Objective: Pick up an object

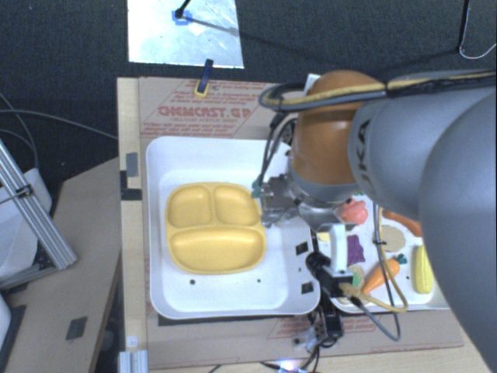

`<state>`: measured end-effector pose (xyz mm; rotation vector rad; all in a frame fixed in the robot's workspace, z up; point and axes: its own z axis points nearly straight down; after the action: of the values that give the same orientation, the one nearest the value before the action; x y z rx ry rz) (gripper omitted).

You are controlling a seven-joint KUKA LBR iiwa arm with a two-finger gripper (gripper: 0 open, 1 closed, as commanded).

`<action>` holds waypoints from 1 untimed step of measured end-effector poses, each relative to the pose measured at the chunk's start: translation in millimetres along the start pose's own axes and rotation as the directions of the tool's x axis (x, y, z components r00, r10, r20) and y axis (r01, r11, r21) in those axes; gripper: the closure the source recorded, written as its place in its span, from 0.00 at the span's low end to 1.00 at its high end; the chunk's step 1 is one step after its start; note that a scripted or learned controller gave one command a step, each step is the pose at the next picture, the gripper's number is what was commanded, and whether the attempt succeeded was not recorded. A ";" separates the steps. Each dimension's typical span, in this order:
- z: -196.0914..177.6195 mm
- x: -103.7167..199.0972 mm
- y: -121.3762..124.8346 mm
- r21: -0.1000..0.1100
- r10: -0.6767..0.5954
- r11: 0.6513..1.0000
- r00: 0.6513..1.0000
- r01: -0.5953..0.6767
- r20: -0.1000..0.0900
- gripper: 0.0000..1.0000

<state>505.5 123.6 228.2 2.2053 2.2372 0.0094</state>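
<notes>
A yellow divided plate [214,228] lies in the left white bin [178,301]. My gripper [268,202] hangs low over that bin, right at the plate's right edge, under the orange wrist band. The big grey arm hides most of the right bin [435,301]. In the visible strip of that bin lie toy foods: an orange carrot [382,274], a yellow corn cob [423,270], a purple piece [355,249], a pink piece [354,212] and an orange piece [404,224]. I see nothing between the gripper's tips.
Both bins rest on a brown cardboard sheet [202,111]. A small blue and yellow item [204,78] lies at the sheet's far edge. A shiny square sheet [185,23] lies behind. A metal frame [31,208] stands at the left.
</notes>
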 end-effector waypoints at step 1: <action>142.2 -16.3 13.0 0.002 0.016 1.000 1.000 -0.016 0.008 1.00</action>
<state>519.4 108.1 86.1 2.2204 2.2165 -0.0017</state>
